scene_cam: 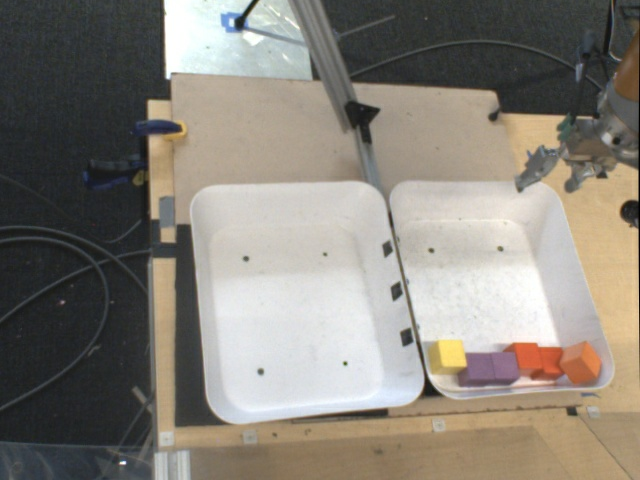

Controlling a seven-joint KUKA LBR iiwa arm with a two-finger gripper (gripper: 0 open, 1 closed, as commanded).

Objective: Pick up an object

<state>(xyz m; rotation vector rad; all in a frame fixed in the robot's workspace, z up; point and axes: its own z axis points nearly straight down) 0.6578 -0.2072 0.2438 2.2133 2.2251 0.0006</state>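
Jaws apart above the right bin's far rim, blocks crowding its near wall.

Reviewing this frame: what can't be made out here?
- Arm: cut off by the camera view's right edge; just the tool pokes in.
- Red block: partly hidden behind the orange block.
- Purple block: one piece or two, too small to tell.

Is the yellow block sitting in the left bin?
No, the yellow block sits in the right bin, in its near corner beside the purple block.
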